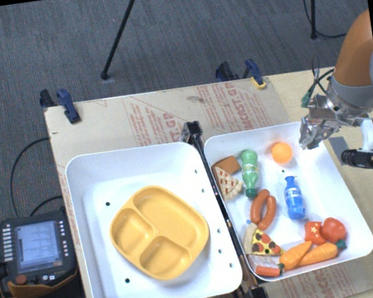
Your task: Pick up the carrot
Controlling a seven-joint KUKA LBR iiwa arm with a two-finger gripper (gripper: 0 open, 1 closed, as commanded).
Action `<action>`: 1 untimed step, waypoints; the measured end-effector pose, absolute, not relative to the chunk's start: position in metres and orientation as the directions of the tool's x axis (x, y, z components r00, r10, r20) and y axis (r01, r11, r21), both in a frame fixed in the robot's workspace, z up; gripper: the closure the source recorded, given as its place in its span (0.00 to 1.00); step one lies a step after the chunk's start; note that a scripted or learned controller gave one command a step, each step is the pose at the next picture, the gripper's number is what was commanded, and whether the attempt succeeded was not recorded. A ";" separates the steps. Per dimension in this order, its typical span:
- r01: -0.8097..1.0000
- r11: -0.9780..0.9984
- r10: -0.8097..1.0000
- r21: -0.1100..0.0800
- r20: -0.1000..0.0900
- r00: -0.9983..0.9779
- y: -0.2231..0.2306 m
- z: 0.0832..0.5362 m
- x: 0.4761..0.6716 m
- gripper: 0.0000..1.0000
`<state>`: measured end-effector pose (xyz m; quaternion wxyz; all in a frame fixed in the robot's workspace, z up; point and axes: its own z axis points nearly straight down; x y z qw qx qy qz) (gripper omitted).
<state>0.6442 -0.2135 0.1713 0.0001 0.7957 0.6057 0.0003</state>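
Orange carrot (318, 253) is lying at the right bin's (353, 202) 5 o'clock corner, touching tomato (332, 229) and pizza slice (262, 242), so we are risking snagging neighbours; our gripper (311, 134), grip unreadable, is hovering at 1 o'clock.

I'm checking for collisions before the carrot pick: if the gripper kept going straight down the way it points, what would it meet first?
Probably the right bin's white far-right rim or the floor just inside it. The gripper hangs there; the orange ball lies beside that line, though depth is unclear.

Even, fairly bright overhead light gives soft shadows, mild glare on the white bins (82, 195), and slight overall softness.
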 end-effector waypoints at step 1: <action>1.000 0.012 1.000 -0.002 0.001 -0.012 -0.198 0.087 0.644 1.00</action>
